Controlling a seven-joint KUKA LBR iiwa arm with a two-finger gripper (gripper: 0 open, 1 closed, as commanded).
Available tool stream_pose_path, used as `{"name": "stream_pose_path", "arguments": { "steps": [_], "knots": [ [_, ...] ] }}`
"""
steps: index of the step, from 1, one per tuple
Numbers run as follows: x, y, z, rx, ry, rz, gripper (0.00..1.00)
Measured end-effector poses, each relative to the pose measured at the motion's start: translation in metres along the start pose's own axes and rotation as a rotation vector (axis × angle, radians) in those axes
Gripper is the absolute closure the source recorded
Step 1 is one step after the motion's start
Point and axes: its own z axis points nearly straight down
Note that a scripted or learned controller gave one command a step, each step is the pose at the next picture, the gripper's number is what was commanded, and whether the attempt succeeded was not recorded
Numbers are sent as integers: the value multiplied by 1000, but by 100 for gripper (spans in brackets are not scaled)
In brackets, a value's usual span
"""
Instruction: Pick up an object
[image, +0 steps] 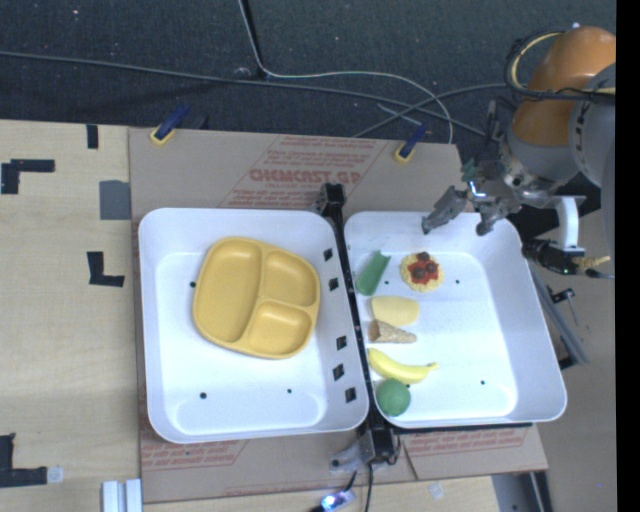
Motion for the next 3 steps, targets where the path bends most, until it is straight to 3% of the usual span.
{"name": "stream_pose_path", "arguments": {
  "steps": [2,3],
  "knots": [
    [8,-2,96,0,0,-1,0],
    [8,-1,83,-5,-1,-3,100]
  ]
}}
